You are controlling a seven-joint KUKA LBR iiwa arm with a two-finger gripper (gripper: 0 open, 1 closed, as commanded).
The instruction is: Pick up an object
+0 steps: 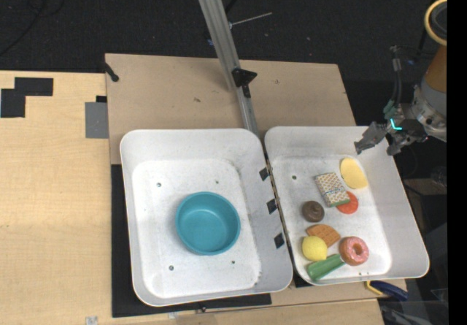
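My hand [382, 138] hangs open and holds nothing, at the right bin's [408, 232] two o'clock corner. The yellow toy [354, 172] lies at seven o'clock from it. I should drop straight over it.

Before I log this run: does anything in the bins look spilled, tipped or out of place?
Nothing stands out. The teal bowl sits upright in the left bin. The toy foods, among them a donut and a lemon, lie clustered inside the right bin. The gripper hovers by that bin's far right corner.
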